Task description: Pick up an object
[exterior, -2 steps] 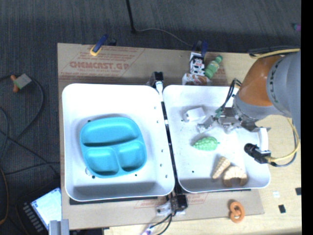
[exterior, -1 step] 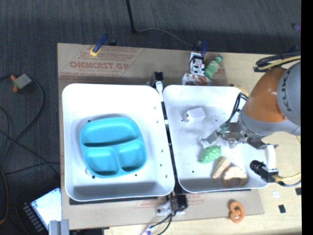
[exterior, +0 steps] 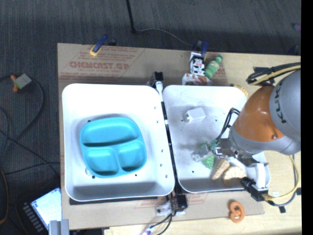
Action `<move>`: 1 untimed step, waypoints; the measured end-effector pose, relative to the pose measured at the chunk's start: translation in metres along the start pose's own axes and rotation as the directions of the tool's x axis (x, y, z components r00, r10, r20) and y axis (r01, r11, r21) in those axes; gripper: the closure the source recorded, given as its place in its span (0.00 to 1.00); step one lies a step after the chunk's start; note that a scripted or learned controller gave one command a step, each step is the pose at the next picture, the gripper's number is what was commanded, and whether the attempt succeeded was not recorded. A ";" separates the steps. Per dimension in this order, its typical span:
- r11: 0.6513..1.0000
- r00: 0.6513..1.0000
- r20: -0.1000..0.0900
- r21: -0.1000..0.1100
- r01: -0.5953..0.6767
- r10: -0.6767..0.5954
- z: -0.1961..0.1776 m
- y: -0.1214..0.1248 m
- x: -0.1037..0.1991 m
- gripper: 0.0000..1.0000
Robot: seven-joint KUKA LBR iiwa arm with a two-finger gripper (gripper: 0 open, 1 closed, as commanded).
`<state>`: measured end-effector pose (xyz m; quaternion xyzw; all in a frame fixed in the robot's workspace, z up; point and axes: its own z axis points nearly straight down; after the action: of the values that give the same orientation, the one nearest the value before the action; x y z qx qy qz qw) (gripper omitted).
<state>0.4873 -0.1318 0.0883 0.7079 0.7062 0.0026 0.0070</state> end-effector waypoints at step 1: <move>1.000 1.000 0.001 -0.002 -0.001 0.001 -0.011 0.001 -0.001 1.00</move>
<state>0.4882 -0.1325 0.0989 0.7082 0.7060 0.0029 0.0080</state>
